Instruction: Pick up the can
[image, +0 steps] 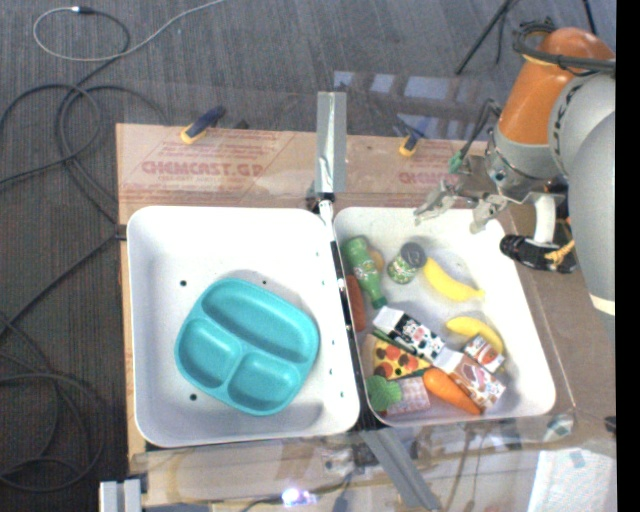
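The can (407, 263) lies in the right bin (535, 345), toward its far end and near the middle of its width, its dark round top facing up and its green-labelled side showing; a green bottle (364, 268) lies just to its left, running alongside the bin's left wall, with a slim red-orange thing (354, 303) tucked beside that wall; a yellow banana (449, 281) lies just to the can's right, nearly touching it; nearer the front of the bin a black-and-white carton (411, 335) lies tilted, with a second banana (473, 329) to its right, a small red-and-white packet (483, 349) beside that, a carrot (451, 391) by the front wall, another printed packet (480, 383) at the carrot's right, a yellow spotted box (391, 360) and a green knobbly thing (384, 393) in the front left corner; my gripper (458, 206) hangs over the far rim of the right bin, beyond and to the right of the can and apart from it, its fingers (432, 208) spread apart with nothing between them; no object lies between my gripper and the can; the left bin (150, 300) carries a teal divided plate (248, 345); both bins sit on the desk (200, 170), a brown printed board with clamps (202, 122) at its far edge; dark cables (60, 150) trail over the floor at the left.
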